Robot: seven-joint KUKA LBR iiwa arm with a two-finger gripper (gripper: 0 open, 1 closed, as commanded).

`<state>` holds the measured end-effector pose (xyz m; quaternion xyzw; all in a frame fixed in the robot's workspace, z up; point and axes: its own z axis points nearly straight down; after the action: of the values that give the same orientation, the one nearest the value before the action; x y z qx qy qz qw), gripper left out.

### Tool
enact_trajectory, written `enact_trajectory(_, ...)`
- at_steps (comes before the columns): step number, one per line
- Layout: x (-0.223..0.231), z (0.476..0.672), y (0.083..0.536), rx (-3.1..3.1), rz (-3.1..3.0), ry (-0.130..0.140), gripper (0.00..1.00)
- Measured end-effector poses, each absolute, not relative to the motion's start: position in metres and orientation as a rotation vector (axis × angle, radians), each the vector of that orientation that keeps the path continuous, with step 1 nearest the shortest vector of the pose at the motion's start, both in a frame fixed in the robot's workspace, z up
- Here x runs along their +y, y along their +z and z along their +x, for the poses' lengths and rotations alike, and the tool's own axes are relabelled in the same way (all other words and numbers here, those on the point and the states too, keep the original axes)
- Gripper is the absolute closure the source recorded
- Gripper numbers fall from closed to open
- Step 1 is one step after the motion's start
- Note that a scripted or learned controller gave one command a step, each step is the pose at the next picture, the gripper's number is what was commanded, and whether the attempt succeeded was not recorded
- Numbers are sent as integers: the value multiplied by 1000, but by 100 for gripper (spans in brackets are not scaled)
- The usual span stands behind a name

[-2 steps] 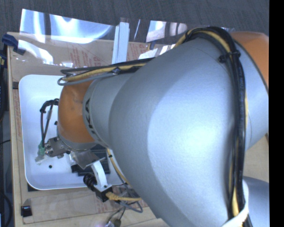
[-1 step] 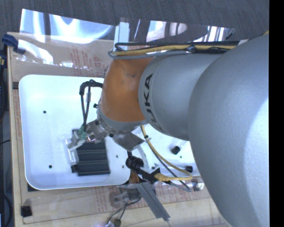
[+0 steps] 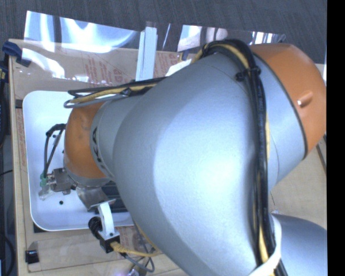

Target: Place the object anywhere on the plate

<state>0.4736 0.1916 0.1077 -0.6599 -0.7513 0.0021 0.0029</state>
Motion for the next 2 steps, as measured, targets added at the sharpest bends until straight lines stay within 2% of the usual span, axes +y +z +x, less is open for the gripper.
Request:
enact_trajectory(1, 129, 476, 258, -2270, -2169, 0, 0)
enact_trajectory(2, 131, 476, 267, -2275, -2157, 6, 100)
